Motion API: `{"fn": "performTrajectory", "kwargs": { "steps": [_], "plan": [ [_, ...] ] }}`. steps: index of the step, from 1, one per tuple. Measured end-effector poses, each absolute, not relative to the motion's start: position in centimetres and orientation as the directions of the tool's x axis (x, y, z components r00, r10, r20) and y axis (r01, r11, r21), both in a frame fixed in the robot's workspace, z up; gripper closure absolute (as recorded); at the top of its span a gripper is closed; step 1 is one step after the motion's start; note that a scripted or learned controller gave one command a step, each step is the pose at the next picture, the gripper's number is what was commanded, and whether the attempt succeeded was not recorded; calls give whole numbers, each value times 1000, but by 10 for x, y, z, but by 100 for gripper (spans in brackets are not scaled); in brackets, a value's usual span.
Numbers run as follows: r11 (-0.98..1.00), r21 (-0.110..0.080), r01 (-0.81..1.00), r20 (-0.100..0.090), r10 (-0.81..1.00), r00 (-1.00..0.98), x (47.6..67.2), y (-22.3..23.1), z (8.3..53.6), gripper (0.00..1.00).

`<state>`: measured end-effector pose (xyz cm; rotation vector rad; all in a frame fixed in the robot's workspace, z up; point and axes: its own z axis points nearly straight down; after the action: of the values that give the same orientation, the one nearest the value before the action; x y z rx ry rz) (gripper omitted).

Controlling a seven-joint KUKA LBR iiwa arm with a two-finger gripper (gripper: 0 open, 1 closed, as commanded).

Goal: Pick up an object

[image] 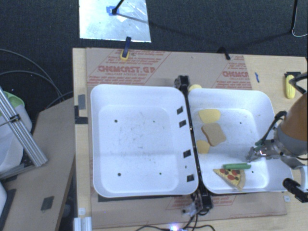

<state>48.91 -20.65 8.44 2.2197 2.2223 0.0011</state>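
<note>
The right bin (255, 100) holds a pizza slice (231, 176) near its front edge, with a thin green stick (236, 166) lying just behind it. Further back lie a tan bread slice (213, 134), a pale yellow oval piece (209, 115) and a small yellow piece (203, 147) by the divider. My gripper (255, 154) hangs low at the right side of this bin, a little to the right of the green stick. I see nothing between its tips.
The left bin (139, 138) lies beside the right one. A yellow item (195, 87) rests behind the bins at the divider. Another yellow object (289, 87) lies on the bench at the far right. The arm enters from the right edge.
</note>
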Motion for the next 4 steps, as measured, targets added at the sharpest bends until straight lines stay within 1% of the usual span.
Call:
{"fn": "performTrajectory", "kwargs": {
  "steps": [1,4],
  "plan": [
    [4,3,1000,-1,1000,-4,494,-206,85,100],
    [1,1,1000,0,1000,-1,490,-206,84,100]
  ]
}}
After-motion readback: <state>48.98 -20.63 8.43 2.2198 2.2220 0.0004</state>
